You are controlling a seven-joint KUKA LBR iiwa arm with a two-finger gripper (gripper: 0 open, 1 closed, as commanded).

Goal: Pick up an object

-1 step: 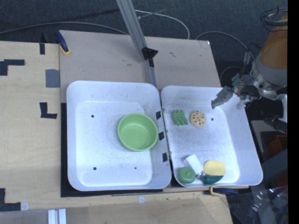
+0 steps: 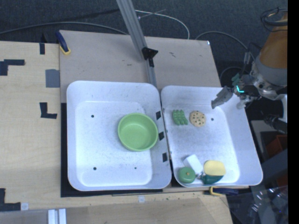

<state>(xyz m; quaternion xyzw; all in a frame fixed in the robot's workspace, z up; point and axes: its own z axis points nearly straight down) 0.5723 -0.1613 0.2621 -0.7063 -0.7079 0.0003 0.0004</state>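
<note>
Robot lab: taped bench [image 2: 28, 139], white bins [image 2: 79, 139], loose cables [image 2: 163, 15].

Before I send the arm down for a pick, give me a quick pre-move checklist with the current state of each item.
1. Gripper carries nothing: ok, it hangs over the right bin's upper right part with nothing seen between its fingers.
2. Finger opening: cannot tell, too small and blurred.
3. Targets available: ok, the cookie and green ridged piece lie apart in the right bin.
4. Nearest target has space around it: ok, bare floor rings the cookie.
5. Corner cluster: not ok, the green round toy, white block and yellow toy crowd together at the near wall.
6. Left bin: ok, the green bowl sits upright.
</note>
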